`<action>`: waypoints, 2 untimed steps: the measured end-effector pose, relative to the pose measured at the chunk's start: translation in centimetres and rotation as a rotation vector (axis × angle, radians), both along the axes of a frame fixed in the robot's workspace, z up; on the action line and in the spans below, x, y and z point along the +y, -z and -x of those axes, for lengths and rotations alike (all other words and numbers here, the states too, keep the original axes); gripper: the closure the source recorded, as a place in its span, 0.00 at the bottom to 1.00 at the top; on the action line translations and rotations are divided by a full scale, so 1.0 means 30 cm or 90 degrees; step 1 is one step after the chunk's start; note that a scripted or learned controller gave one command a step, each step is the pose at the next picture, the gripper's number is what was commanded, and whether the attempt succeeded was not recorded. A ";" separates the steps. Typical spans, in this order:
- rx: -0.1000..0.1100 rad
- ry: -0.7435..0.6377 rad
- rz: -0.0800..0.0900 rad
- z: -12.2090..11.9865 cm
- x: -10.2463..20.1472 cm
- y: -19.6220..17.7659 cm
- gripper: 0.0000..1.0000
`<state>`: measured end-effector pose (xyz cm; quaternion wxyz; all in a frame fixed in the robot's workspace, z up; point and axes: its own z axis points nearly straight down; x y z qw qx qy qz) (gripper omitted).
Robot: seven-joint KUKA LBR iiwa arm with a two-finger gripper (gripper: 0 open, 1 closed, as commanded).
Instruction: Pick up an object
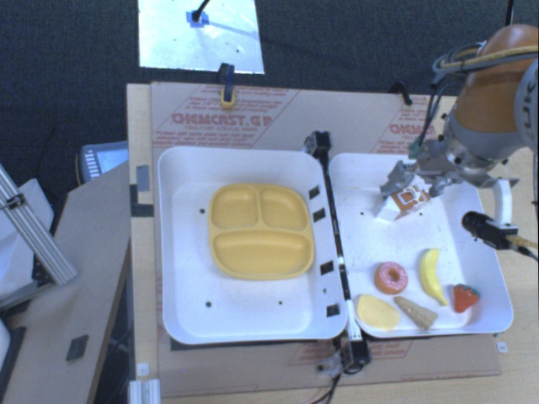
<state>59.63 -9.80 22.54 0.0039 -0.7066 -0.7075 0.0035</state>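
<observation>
1. Two shallow white bins sit side by side on the table: the left bin and the right bin, touching along a dark middle seam.
2. The grey arm, with its orange band, reaches in from the right and hangs over the upper part of the right bin.
3. A yellow divided plate lies flat in the middle of the left bin, with two small compartments toward the far side and one long one toward the near side.
4. The claw is at the far end of the right bin, with a white carton with orange print right at its fingers; the carton is tilted, and I cannot tell whether the claw is clenched on it or released.
5. Lower in the right bin lies a cluster of small toy foods: a banana running lengthwise, a pink doughnut just to its left, a pale yellow slice at the near left corner, a tan wedge beside it, and a strawberry to the right of the banana.
</observation>
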 end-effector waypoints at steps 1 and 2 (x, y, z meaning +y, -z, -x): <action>-0.007 -0.001 0.001 -0.008 0.000 -0.022 0.00; -0.005 -0.001 0.000 -0.033 0.007 0.175 0.00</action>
